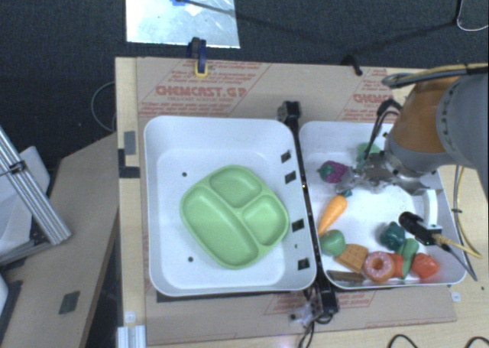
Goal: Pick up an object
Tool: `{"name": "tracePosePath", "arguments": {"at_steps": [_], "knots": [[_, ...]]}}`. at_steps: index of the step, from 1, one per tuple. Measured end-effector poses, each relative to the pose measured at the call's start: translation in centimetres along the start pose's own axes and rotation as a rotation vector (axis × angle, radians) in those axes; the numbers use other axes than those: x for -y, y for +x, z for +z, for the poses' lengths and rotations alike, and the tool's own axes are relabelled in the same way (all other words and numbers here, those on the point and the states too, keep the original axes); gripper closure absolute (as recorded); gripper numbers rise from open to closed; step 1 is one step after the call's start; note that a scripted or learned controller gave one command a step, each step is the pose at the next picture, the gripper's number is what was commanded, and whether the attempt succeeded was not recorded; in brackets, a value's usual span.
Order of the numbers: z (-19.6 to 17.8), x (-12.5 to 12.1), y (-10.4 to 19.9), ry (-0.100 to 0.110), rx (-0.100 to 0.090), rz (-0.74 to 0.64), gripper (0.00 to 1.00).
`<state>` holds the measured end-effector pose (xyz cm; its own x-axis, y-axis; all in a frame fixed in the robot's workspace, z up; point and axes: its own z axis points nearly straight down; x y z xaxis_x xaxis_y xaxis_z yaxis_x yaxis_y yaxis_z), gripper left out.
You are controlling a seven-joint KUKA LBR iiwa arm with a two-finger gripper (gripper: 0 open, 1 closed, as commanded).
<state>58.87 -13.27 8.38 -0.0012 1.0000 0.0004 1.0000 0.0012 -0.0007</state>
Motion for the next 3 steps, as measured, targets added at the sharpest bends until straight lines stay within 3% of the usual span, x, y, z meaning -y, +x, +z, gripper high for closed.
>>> {"name": "tracePosePath", "arguments": {"at_steps": [1, 3], "knots": [[-1.2, -0.1, 0.0, -0.004, 0.001, 0.0, 1.0], [-12.1, -0.5, 0.1, -0.009, 0.002, -0.004, 1.0]]}}
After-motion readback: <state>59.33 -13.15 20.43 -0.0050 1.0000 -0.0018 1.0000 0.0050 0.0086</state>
